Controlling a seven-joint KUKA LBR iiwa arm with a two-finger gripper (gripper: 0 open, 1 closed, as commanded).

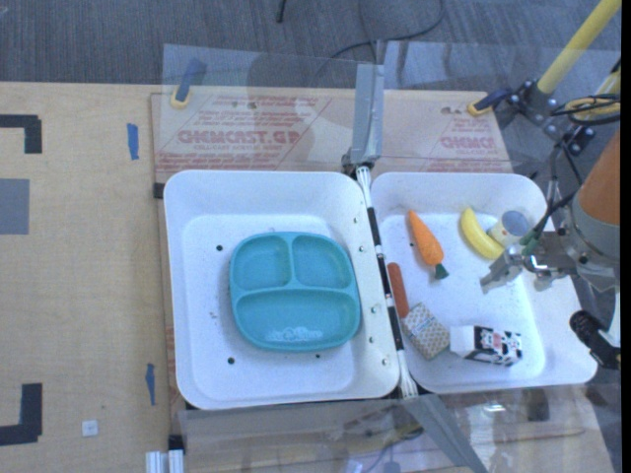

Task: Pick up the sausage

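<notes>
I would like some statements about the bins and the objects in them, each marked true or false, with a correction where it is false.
1. The sausage lies in the right bin, close to its left wall. True.
2. The teal plate is in the right bin. False: it sits in the left bin.
3. The gripper holds the sausage. False: the sausage lies on the bin floor, apart from the gripper.
4. The carrot lies between the sausage and the banana. True.
5. The banana rests on the teal plate. False: it is in the right bin, near the gripper.
</notes>
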